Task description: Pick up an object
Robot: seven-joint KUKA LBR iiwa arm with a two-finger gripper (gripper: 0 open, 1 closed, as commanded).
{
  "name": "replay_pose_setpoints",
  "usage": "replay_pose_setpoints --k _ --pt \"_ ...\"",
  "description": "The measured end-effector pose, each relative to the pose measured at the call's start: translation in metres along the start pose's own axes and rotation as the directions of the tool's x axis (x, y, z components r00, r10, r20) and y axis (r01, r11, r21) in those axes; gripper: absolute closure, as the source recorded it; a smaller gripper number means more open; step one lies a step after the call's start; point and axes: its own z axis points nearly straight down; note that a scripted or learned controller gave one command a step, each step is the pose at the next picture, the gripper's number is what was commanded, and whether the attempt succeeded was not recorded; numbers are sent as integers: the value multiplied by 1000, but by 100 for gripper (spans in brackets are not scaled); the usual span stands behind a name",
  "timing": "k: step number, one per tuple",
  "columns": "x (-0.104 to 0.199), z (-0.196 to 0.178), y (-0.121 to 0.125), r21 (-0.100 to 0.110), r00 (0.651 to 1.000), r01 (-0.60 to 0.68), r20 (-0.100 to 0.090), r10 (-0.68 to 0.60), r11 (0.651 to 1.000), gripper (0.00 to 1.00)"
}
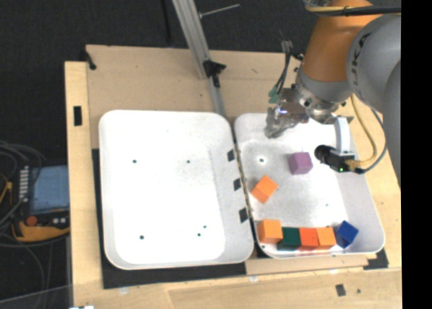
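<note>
Bins sit side by side on the tabletop (169,75). The left bin (165,189) carries a few small dark specks on its white floor. The right bin (361,196) holds the blocks: a purple cube (300,162) near the middle, an orange cube (264,189) tilted close to the left wall, and a row along the front wall made of an orange block (271,231), a green block (291,237), a red-orange block (309,237), another orange block (327,236) and a blue cube (346,233) at the right end, each touching the next. The tool (280,123) hangs over the bin's back left corner, apart from every block; whether it is spread or closed cannot be told, and nothing is seen in its grip.
</note>
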Motion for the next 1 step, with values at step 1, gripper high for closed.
replay_pose_setpoints --k 1 --pt "60 -4 -15 -1 1000 2 -1 -2 1000 100"
